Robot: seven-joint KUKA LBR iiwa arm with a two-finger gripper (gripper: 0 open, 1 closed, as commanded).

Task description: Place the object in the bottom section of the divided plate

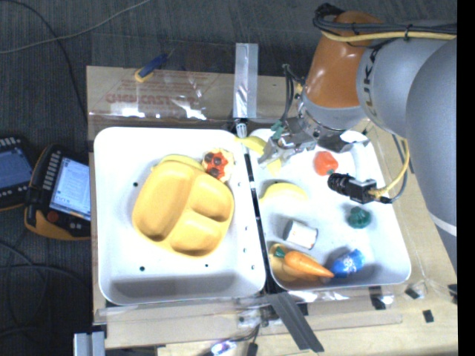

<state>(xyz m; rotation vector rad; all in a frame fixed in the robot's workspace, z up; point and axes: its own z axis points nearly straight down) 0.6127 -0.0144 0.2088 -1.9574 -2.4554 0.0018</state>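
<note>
Pincer (276,148) over right bin (386,199), grip state unclear.
Judgement: grab one item cleanly, then carry to plate (184,210) bottom section, left bin.

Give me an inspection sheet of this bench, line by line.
Surface: two shallow white bins, left bin and right bin, side by side on the bench.
Job's things: yellow divided plate lies in the left bin; a small orange-and-black object sits at its far rim.
Clutter: in the right bin, a carrot, blue ball, white block, green piece, red piece, yellow banana-like pieces.
Grippers: gripper low over the right bin's far left corner.
Cables: black cables on the floor; more along the arm.
Surroundings: dark carpet; handheld pendant left of the bench.
</note>
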